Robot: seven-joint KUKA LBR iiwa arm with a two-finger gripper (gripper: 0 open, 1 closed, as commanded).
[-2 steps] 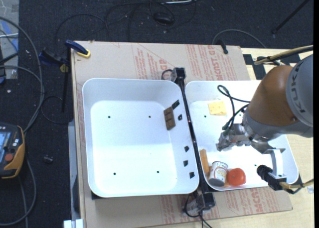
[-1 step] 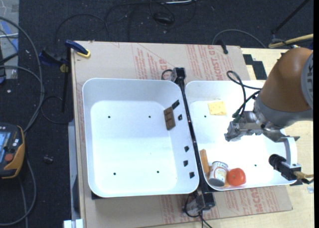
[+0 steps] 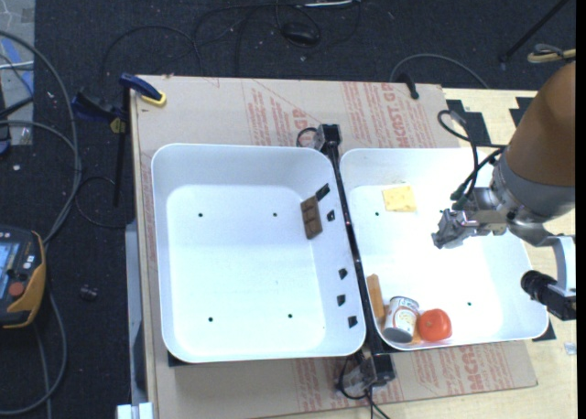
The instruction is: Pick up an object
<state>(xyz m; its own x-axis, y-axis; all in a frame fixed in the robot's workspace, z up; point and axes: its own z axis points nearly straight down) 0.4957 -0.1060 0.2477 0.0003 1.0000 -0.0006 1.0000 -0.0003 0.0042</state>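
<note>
My gripper (image 3: 449, 231) hangs over the middle of the right bin (image 3: 513, 266), with nothing seen between its fingers. A yellow cheese slice (image 3: 398, 198) lies at the bin's far left, up and left of the gripper. In the near left corner sit a small tin can (image 3: 400, 317), a red tomato (image 3: 435, 324) touching it on the right, and an orange carrot stick (image 3: 374, 295) along the left wall. A brown chocolate bar (image 3: 312, 219) leans on the right wall of the left bin (image 3: 229, 262).
The two bins meet at a black divider (image 3: 343, 225) with clips. Cables hang from the arm's wrist (image 3: 472, 170) over the right bin's far side. A blue and yellow clamp (image 3: 142, 90) sits at the bench's far left corner.
</note>
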